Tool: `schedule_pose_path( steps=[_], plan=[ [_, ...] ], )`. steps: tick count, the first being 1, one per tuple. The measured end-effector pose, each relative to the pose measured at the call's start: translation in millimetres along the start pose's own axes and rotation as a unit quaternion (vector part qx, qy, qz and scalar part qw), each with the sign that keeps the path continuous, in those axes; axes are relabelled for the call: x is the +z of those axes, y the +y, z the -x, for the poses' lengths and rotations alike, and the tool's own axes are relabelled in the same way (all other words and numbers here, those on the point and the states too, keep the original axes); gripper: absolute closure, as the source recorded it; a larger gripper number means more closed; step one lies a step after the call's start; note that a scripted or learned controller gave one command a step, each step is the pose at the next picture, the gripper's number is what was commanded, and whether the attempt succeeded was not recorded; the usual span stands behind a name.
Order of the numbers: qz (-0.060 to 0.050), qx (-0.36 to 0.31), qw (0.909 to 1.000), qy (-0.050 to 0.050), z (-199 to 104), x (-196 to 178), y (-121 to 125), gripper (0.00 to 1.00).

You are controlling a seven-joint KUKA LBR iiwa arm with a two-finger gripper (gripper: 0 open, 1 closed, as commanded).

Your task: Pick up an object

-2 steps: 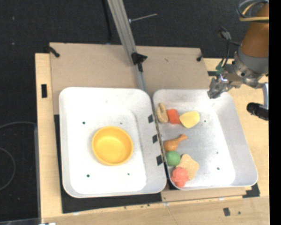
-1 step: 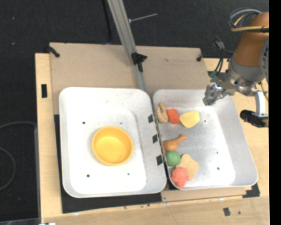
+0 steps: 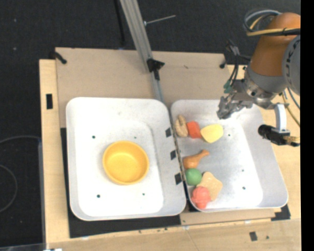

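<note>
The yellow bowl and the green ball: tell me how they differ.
The yellow bowl lies alone in the left bin; the green ball sits among other toys in the right bin. The bowl is far larger than the ball. The bowl is open and hollow; the ball is a closed round shape. Both look round from above and rest untouched.

The grey arm with the orange band [image 3: 275, 46] is cut off by the picture's right edge. Its end effector [image 3: 227, 109], over the right white bin's [image 3: 251, 187] far edge, is too small and dark to read. The worktop's [image 3: 94, 72] near edge runs off the bottom.
</note>
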State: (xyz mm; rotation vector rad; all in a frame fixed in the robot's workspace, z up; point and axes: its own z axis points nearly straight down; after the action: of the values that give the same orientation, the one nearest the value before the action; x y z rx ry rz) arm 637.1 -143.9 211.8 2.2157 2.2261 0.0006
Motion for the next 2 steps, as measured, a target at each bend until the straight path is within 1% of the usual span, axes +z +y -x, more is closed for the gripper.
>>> schedule_pose_path(
  steps=[2],
  plan=[
    [0.0,-0.001,1.0,0.001,-81.5,0.9,-29.0,1.0]
  ],
)
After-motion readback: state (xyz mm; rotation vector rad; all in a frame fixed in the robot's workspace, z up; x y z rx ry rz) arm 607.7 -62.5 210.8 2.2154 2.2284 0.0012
